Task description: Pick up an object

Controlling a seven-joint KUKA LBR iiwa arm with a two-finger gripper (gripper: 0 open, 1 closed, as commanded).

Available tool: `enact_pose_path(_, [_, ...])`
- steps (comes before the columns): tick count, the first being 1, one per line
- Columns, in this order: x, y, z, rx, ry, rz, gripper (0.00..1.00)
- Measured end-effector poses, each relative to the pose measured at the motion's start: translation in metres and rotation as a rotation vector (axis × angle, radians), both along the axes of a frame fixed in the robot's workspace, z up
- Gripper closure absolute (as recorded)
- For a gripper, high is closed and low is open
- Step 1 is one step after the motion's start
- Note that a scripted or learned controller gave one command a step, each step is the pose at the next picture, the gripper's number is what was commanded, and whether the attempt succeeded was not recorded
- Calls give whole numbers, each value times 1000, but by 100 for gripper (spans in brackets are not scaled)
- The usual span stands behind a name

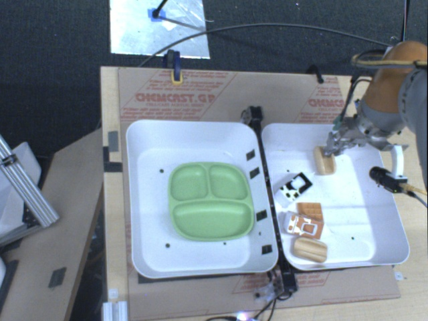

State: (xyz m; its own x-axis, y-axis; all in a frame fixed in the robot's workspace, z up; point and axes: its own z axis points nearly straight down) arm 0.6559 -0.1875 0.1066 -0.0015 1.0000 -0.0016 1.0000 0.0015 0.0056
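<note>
**A:** Tan block [325,162], first entry. Where is it?

**B:** On the floor of the right bin [364,206], towards the far rim, lying flat. The gripper [332,146] is right over its far end, either touching it or just above; the view does not settle which.

**A:** Gripper state?

**B:** I cannot tell whether it is spread or closed, and nothing shows the block as gripped. The grey arm [391,95] with its orange band rises to the right of the block.

**A:** Next nearest item to the block?

**B:** One small black-and-white object [295,186], just towards the camera and slightly left of the block, not touching it.

**A:** Further out?

**B:** One orange-and-white packet [308,220], nearer the camera than the block. One tan bread-like roll [310,249] is nearer still, touching or just beside the packet.

**A:** To the left of the block?

**B:** The left bin [150,172], well apart from the block. It holds one green divided plate [211,200], flat in the middle.

**A:** Beyond the block?

**B:** Printed cardboard sheet [200,89] under both bins. One blue-and-yellow clamp [175,67] sits on its far edge, and a foil sheet [159,15] lies farther back, both up and left of the block.
</note>
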Motion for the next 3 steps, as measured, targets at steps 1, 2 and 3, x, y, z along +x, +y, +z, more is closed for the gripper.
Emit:
enact_pose_path(1, [1, -1, 66, -1, -3, 0, 100])
enact_pose_path(2, [-7, 2, 121, 0, -2, 3, 100])
enact_pose_path(3, [-6, 2, 156, 0, 0, 3, 100])
